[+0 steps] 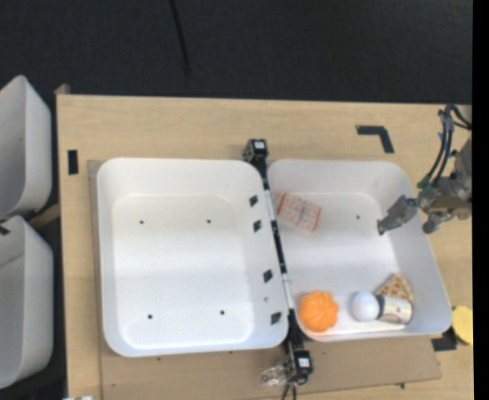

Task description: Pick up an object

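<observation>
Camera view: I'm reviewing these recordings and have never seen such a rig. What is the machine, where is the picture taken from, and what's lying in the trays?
One fixed camera looks down at a slant on a wooden bench bearing two shallow white bins. The robot arm enters from the right; its gripper hangs over the right bin's right edge, nothing visibly held. Along that bin's near edge lie an orange ball, a white ball and a patterned cup on its side. A pink-patterned packet lies near its far left. The left bin sits alongside.
</observation>
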Action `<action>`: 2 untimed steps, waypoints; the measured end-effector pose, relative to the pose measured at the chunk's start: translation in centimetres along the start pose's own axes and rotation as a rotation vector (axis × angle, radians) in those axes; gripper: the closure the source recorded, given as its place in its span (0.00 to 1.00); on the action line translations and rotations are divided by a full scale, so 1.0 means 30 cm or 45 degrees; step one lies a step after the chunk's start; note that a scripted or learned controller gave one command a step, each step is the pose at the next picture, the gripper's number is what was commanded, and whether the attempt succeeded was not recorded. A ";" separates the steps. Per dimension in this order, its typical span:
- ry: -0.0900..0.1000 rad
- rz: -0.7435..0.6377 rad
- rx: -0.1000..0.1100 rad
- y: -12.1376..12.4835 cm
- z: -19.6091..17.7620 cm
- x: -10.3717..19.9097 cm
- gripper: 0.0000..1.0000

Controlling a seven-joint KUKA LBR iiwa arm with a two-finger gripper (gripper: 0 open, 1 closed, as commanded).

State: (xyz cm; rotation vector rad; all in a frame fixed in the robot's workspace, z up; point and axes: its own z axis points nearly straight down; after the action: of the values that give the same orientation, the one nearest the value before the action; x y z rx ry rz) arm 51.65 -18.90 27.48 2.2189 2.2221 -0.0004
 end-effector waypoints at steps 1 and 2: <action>0.001 -0.003 -0.001 -0.090 -0.108 0.160 0.00; 0.001 -0.005 0.000 -0.086 -0.081 0.372 0.00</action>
State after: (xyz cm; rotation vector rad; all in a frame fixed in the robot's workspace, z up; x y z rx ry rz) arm 49.04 -7.74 29.90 2.2149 2.2269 0.0012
